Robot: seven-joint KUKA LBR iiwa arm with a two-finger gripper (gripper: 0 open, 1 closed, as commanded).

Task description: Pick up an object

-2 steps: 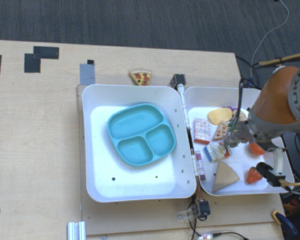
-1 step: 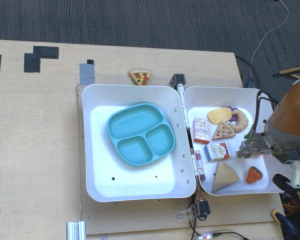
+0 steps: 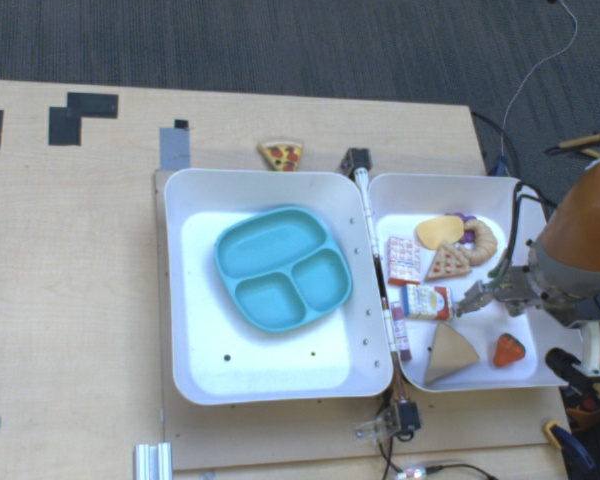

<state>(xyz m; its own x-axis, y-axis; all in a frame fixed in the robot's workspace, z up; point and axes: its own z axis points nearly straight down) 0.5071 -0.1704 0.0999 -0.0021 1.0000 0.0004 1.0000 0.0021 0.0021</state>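
Left bin: the shallow white bin (image 3: 180, 268) is holding a turquoise three-compartment plastic plate (image 3: 282, 267), lying flat near its middle, with bare white floor showing all round it.
Right bin: the second shallow white bin (image 3: 500, 193) is carrying the pickable things: a red-and-white printed packet (image 3: 403, 260), a small white pouch with red and blue print (image 3: 425, 303), a tan wedge-shaped block (image 3: 449, 354), a yellow rounded toy piece (image 3: 439, 232), a toy pizza slice (image 3: 447, 264), a sprinkled beige toy doughnut (image 3: 479, 238) and a red toy strawberry (image 3: 509, 350).
Crowding: the items are sitting close together, several touching; the strawberry is lying apart near the lower right corner.
Gripper: the two-finger gripper (image 3: 472, 301) is hovering just right of the pouch, fingers parted, nothing between them.
Bench: pale wood, bearing a second toy pizza slice (image 3: 280, 154) behind the left bin.
Room: dark grey carpet is lying beyond.
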